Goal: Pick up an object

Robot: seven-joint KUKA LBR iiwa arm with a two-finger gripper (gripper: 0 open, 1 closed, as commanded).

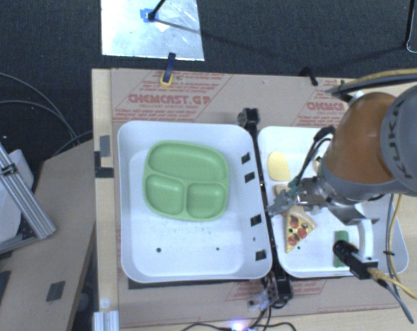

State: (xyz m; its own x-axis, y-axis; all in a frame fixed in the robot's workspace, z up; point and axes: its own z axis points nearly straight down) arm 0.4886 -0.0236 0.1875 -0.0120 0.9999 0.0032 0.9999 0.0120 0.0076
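Arm (374, 143): grey, orange-banded, over the right bin (388, 264), reaching toward its left wall.
Gripper (281, 202): low by the bin divider; whether the fingers are spread or pressed together cannot be told.
Pizza slice toy (298, 230): on the right bin floor, just beside and below the gripper, not lifted.
Yellow object (279, 165): near the bin's far left corner.
Green divided tray (187, 180): left bin (195, 264).
Status: nothing visibly grasped; pickup judged outstanding.
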